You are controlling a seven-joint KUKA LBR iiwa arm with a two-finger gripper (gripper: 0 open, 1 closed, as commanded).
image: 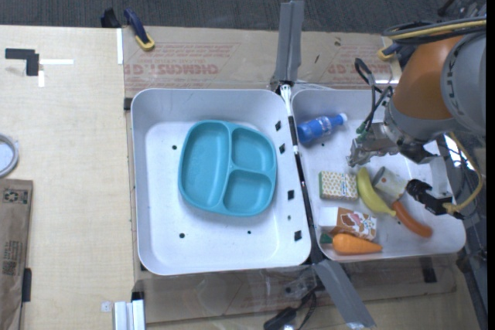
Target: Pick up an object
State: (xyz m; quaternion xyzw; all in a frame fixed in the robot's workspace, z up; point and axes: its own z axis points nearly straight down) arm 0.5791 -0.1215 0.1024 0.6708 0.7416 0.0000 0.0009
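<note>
honestly the gripper (360, 153) hangs mid right bin (456, 243) right above the banana (373, 193) and cracker box (338, 185), can't tell if it's spread, so I'd drop straight onto the banana, well clear of the blue bottle (319, 127) toward the back edge.

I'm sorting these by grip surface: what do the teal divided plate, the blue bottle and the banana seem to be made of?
The teal divided plate looks like moulded plastic with a smooth matte finish: uniform colour, rounded compartment ridges. The blue bottle seems glossy plastic, given its bright highlight and white cap. The banana is probably a smooth plastic replica, though the view leaves that open.
</note>
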